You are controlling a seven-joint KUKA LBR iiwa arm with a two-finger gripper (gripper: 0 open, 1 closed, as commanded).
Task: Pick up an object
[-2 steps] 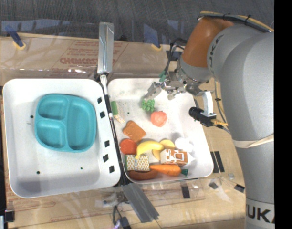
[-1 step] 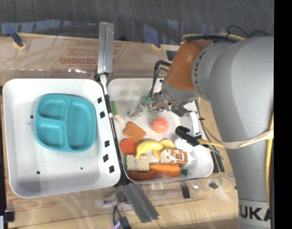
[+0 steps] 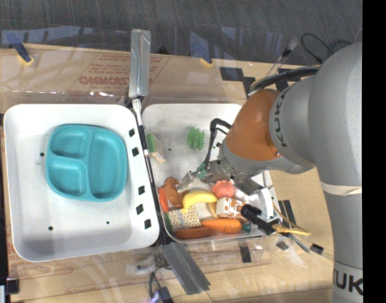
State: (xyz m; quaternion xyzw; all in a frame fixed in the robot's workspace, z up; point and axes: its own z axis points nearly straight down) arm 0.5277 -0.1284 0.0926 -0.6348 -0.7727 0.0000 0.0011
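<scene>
Crowding right bin's (image 3: 180,112) near edge, toys (image 3: 202,213), end effector (image 3: 202,171) above

Grey arm (image 3: 325,118), orange band (image 3: 256,131), black cables.

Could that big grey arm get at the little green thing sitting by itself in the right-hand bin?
Probably yes. The green object lies alone on bare bin floor, apart from the pile of toy food, and the gripper hangs just beside it with nothing between.

Colours here: teal divided plastic plate (image 3: 87,161) in the plain white left bin (image 3: 23,232). Right white bin (image 3: 174,115) has a green knobbly toy (image 3: 195,137), yellow banana (image 3: 199,199), orange carrot (image 3: 221,226), and a tan checkered block (image 3: 184,218).
</scene>
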